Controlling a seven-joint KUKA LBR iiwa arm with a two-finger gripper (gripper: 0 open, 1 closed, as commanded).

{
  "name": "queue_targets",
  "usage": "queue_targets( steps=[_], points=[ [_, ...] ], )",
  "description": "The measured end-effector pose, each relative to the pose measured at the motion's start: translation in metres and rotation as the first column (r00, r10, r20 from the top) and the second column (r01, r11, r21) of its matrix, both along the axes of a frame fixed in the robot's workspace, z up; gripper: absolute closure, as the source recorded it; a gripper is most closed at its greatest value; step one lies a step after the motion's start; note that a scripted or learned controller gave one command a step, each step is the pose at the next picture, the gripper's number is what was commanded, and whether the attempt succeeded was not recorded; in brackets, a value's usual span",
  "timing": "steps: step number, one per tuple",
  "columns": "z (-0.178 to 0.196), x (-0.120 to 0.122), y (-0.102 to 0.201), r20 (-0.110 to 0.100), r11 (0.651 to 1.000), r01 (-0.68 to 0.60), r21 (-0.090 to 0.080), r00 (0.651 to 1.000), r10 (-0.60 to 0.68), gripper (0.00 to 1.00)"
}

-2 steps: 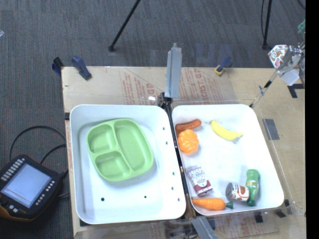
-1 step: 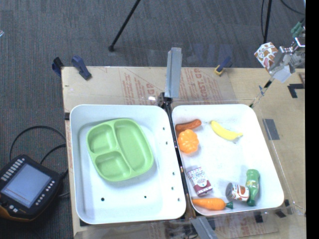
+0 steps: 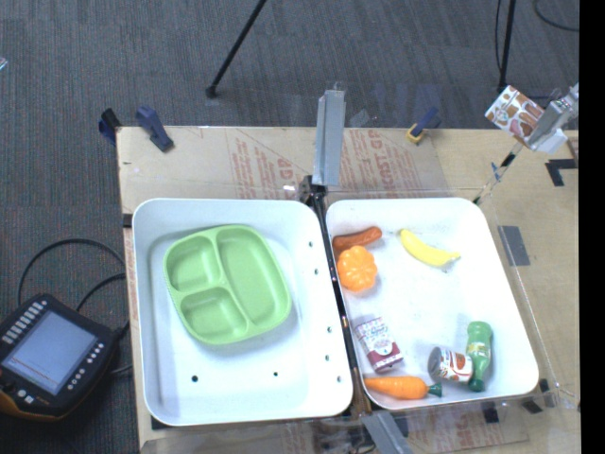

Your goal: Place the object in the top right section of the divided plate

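Note:
The green divided plate lies in the left bin, with two small sections on its left and one long section on its right. My gripper is high at the far right, beyond the right bin's back corner. It is shut on a small white and brown patterned box, which hangs tilted at its tip, far from the plate.
The right bin holds a sausage, an orange pumpkin, a banana, a red carton, a carrot, a can and a green bottle. A grey post stands behind the bins.

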State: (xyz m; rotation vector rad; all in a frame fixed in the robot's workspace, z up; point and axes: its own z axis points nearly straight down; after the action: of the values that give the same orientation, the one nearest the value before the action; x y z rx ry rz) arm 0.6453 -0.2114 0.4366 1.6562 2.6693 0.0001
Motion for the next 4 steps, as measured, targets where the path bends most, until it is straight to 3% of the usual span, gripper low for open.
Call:
queue_targets(
  steps=[1, 2, 3, 4],
  points=[
    [-0.001, -0.013, -0.001, -0.005, 0.862, 0.507, -0.001, 0.862, -0.507, 1.0],
    [-0.001, -0.089, 0.005, -0.003, 0.787, 0.617, -0.002, 0.787, -0.617, 1.0],
    [-0.04, -0.116, 0.013, -0.004, 0.881, 0.473, -0.001, 0.881, -0.473, 1.0],
    [-0.001, -0.095, 0.002, -0.003, 0.848, 0.53, -0.001, 0.848, -0.53, 1.0]
  ],
)
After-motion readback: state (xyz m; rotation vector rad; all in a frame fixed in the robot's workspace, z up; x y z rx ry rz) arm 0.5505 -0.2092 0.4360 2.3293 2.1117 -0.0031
